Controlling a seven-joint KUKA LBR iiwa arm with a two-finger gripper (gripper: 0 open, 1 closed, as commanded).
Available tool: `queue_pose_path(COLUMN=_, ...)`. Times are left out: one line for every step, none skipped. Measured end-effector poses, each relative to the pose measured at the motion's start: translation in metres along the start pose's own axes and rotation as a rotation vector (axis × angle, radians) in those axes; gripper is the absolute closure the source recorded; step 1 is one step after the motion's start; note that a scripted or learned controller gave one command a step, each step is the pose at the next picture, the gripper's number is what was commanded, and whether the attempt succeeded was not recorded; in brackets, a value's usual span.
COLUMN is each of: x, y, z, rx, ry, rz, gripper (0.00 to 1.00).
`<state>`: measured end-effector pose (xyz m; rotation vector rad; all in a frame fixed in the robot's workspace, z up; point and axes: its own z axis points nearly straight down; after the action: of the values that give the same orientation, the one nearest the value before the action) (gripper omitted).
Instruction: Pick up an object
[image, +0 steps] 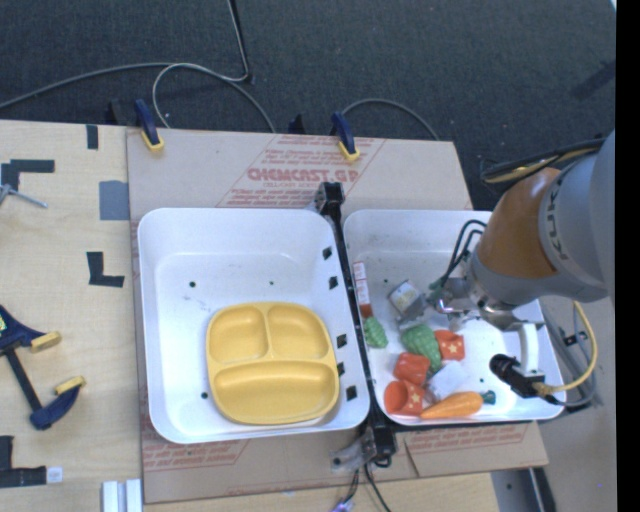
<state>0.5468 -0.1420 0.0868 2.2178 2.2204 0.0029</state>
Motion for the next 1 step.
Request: queue_pose_path(x=0.0426, y=0.0588, z=0.0004, rx=-0.003, ry=-0.004, rz=0.001, gripper=0.0)
